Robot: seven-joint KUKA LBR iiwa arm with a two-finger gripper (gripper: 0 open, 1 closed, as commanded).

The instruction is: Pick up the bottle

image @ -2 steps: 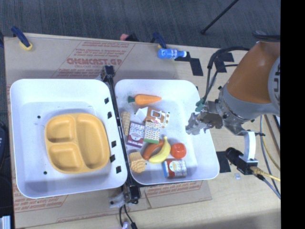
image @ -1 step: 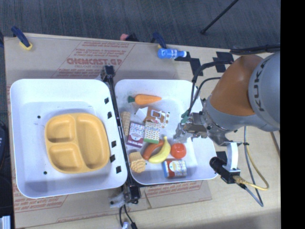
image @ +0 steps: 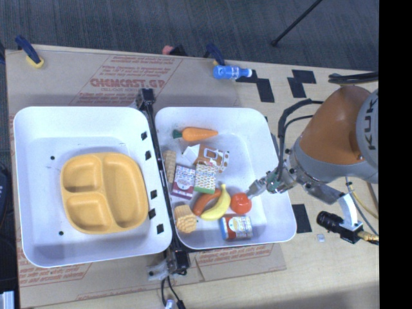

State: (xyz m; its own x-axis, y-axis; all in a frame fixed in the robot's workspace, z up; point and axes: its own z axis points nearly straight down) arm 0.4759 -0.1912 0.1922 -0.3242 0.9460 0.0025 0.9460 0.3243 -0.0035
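Fingers (image: pixel 257 187) of grey gripper seen low over right white bin (image: pixel 273 148), beside red tomato toy (image: pixel 241 203); spread or pressed together cannot be told. Nothing seen pinched. Small blue plastic bottle (image: pixel 230 73) lies on table, outside bins, well apart. Advised: arm lifted clear, bottle approached across its width.

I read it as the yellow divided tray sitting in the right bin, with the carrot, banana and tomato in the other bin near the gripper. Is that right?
Not quite. The camera view shows the yellow divided tray in the left bin, not the right one. The rest stands: the carrot, banana and tomato lie in the other bin, near the gripper.
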